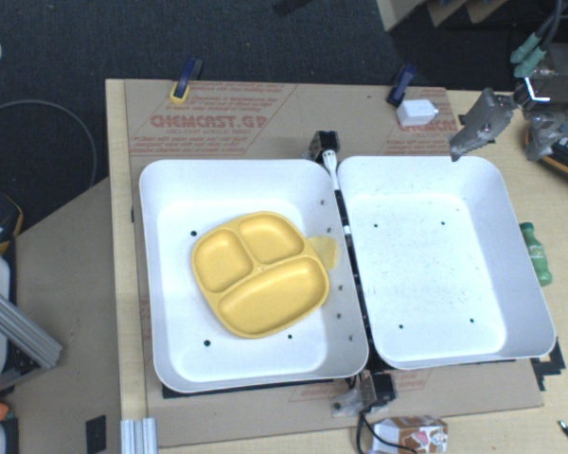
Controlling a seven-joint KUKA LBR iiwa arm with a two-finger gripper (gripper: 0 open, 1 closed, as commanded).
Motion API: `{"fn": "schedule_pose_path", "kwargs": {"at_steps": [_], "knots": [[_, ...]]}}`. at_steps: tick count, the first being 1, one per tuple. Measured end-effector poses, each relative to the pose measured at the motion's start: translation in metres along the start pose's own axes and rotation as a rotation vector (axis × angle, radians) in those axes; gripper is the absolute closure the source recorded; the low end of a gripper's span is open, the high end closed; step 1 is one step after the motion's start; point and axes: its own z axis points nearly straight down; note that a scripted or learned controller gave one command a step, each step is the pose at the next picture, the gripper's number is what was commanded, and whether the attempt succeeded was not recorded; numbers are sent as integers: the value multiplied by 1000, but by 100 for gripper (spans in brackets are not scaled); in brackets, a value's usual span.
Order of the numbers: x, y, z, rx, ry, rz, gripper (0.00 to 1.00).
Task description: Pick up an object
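Yellow divided plate (259, 274) lies flat at centre of left bin (161, 197), frame's lower left. Gripper (466, 143) hangs at upper right, over right bin (511, 244) far rim, well apart from plate; open or closed: cannot tell. Likely parked before approach.

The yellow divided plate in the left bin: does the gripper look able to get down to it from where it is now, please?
Probably yes. The yellow divided plate lies alone in the left bin with nothing over it. The gripper hangs past the right bin's far corner, so it must cross that bin first.
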Motion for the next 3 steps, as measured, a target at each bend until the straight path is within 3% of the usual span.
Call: {"fn": "schedule_pose_path", "kwargs": {"at_steps": [1, 2, 3], "knots": [[-2, 1, -5, 8, -3, 5, 100], [-9, -3, 138, 32, -2, 9, 100], [70, -2, 167, 22, 0, -2, 100]]}}
